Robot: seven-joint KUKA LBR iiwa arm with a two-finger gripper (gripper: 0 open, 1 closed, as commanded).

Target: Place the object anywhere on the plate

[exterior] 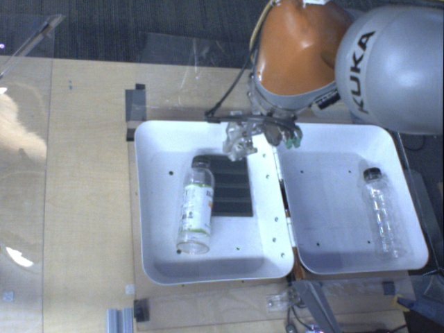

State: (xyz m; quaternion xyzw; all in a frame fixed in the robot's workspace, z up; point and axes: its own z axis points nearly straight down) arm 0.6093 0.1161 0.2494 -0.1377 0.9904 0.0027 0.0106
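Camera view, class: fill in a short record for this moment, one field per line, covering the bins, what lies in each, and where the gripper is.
left bin: holds a dark ridged plate and a labelled bottle lying on its side, overlapping the plate's left edge
right bin: holds a clear bottle lying near its right wall
gripper: over the left bin's back right corner, above the plate
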